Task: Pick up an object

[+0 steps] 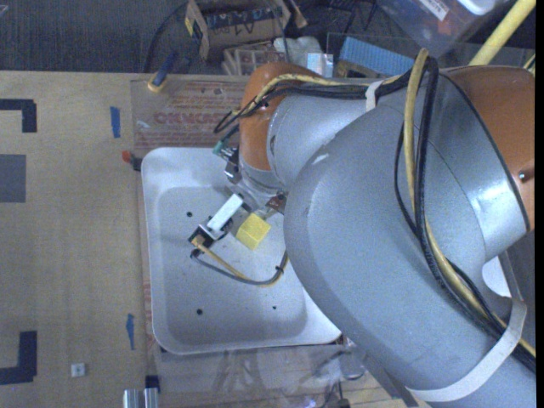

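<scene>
A small yellow block (252, 231) shows in the left white bin (212, 308), near the middle of its floor. My gripper (258, 212) hangs directly over the block's upper right side, low in the bin, and the grey wrist with its orange band hides most of it. Whether the block touches the gripper I cannot tell. The bulk of the arm covers the right half of the view, including the second bin.
The bin's front and left floor is bare white with a few small dark specks (199, 312). A cardboard sheet with red print (183, 117) lies behind the bin. Blue tape marks (115, 122) sit on the wooden bench to the left.
</scene>
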Robot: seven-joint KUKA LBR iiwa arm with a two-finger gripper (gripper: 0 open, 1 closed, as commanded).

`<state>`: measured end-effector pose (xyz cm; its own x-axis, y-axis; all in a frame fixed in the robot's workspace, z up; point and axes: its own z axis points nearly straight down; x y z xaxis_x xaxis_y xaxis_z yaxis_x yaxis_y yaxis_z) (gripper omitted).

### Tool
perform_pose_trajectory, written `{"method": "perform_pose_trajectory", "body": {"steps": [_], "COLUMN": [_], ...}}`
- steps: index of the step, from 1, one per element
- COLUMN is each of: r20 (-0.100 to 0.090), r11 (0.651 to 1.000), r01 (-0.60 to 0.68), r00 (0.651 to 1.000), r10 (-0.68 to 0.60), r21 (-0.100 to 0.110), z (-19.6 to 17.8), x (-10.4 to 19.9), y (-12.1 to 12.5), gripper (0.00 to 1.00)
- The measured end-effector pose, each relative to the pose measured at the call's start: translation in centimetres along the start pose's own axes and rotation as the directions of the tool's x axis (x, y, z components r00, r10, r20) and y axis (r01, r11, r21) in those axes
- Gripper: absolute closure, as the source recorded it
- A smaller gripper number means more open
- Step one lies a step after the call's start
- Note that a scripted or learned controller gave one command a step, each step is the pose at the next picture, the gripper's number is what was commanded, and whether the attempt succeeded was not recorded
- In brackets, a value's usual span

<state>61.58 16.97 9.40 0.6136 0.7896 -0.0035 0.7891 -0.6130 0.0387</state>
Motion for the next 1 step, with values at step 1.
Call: {"method": "perform_pose_trajectory", "body": {"steps": [1], "r20": [-0.052], "r11": [0.946], "r01": [0.324], "r00": [0.945], "r10": [-0.324], "r21": [-0.009], "z": [-0.58], "x": [-3.20], "y": [0.82], "gripper": [1.00]}}
